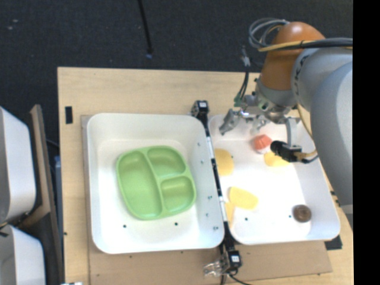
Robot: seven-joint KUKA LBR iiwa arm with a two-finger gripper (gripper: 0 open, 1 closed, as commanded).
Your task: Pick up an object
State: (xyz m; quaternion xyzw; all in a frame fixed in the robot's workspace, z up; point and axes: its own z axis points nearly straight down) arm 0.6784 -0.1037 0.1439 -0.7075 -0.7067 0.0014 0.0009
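The right bin point(309, 233) holds several small things. A pale yellow piece point(224, 161) lies by its left wall, and a second yellow piece point(243, 198) lies lower down. A third yellow piece point(276, 159) sits to the right, below a small red-orange object point(261, 142). A brown round object point(302, 213) rests near the front right corner. My gripper point(243, 122) hangs over the bin's far left corner, up and left of the red-orange object. Its fingers are spread open with nothing between them.
A green divided plate point(155, 181) lies in the left bin point(101, 230). The arm's orange band point(288, 46) and grey body cover the right bin's far right side. A central wall point(212, 171) separates the two bins.
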